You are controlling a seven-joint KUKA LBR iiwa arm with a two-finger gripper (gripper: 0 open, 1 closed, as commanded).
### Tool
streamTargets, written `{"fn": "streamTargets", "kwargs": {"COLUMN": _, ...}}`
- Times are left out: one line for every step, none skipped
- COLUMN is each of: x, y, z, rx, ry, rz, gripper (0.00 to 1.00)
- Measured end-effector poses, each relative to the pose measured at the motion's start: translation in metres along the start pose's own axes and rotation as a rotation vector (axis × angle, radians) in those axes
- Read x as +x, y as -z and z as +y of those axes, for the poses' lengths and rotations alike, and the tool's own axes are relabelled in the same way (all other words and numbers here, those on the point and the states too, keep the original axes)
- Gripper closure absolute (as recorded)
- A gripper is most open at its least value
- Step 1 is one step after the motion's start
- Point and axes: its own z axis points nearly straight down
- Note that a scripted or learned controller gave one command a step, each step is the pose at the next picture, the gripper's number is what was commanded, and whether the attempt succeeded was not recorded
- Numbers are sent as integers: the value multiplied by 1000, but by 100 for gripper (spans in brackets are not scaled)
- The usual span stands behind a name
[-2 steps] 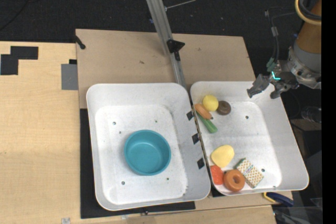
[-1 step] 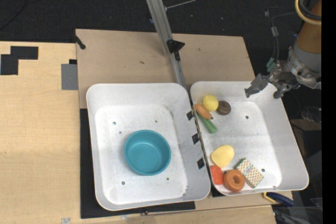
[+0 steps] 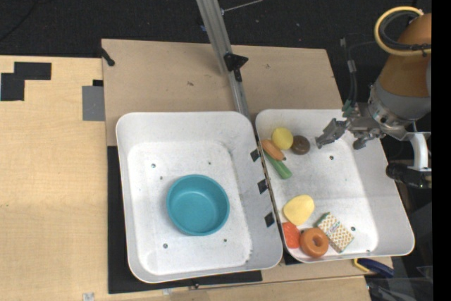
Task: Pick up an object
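Front edge, R bin: orange donut-shaped toy (image 3: 314, 242) right at the near rim, a red piece (image 3: 290, 233) touching its left side, a small patterned block (image 3: 335, 232) just to its right, tilted.
Just behind those: yellow lemon-like toy (image 3: 299, 209), close to the divider side of the R bin (image 3: 380, 215).
L bin: teal bowl (image 3: 198, 204) sits upright, roughly mid-bin, a bit toward the front. L bin (image 3: 141, 151) is white, shallow, w/ a few dark specks.
Mid R bin, by the divider: carrot toy (image 3: 271, 149) w/ a green piece (image 3: 281, 168) lying along it, both slanted.
Behind that: small yellow ball (image 3: 282, 138) and a dark brown round piece (image 3: 301, 145), touching or nearly so, can't tell which.
Gripper: gripper (image 3: 337, 132) hangs over the far part of the R bin, to the right of the brown piece, apart from it. Fingers look spread, nothing between them.
Arm: grey body w/ orange section (image 3: 409, 67) comes in from the right, above the bin's far right corner.
Counter: tan board (image 3: 176, 74) under both bins; lighter wood-look surface (image 3: 49, 173) off to the left.
Far back: metal rail (image 3: 211, 17) runs slanted from the divider up toward the dark floor; cables at top left.
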Motion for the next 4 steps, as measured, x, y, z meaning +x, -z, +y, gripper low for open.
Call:
{"fn": "streamTargets", "kwargs": {"x": 4, "y": -61, "z": -6, "rx": 0, "ry": 0, "rz": 0, "gripper": 0}}
{"fn": "streamTargets", "kwargs": {"x": 5, "y": -109, "z": -7, "rx": -2, "ry": 0, "rz": 0, "gripper": 0}}
{"fn": "streamTargets", "kwargs": {"x": 4, "y": -96, "z": -6, "rx": -5, "ry": -1, "rz": -1, "gripper": 100}}
{"fn": "streamTargets", "kwargs": {"x": 14, "y": -45, "z": -4, "rx": -9, "ry": 0, "rz": -2, "gripper": 100}}
